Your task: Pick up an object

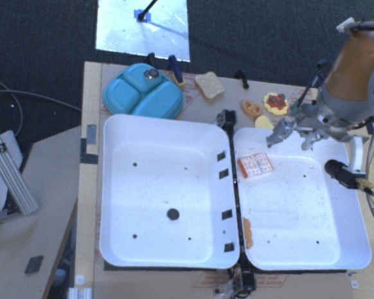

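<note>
The right bin [333,254] contains a red-and-white card [255,165] near its upper left corner and an orange piece [247,233] against its left wall. The claw [293,136] hovers above the bin's top edge, open and holding nothing. The left bin [122,237] contains a dark disc [173,213].

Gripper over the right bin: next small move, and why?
Probably shift the gripper toward the left and nearer edge, over the red-and-white card, then descend. The gripper hangs above the right bin at its far rim, holding nothing, and the card lies flat just beyond it, the closest pickable thing.
</note>
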Motion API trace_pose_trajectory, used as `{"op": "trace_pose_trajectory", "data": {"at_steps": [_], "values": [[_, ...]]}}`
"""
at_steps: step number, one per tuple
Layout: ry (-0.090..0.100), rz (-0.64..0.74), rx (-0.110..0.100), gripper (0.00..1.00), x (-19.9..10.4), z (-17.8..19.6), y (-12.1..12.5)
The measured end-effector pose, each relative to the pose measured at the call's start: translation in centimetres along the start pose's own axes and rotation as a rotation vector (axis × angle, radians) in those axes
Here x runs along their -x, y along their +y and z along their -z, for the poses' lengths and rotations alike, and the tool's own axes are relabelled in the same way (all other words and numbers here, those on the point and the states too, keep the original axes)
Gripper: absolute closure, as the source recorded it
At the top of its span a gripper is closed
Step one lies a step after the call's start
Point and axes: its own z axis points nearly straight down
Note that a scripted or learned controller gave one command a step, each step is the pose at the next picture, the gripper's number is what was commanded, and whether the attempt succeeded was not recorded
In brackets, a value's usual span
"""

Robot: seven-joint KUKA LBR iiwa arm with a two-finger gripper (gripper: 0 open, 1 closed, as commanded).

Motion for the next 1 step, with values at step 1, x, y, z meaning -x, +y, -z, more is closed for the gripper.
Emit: {"op": "trace_pose_trajectory", "data": {"at_steps": [1], "values": [[-0.004, -0.005, 0.005, 0.0, 7.97, -1.57, 3.05]]}}
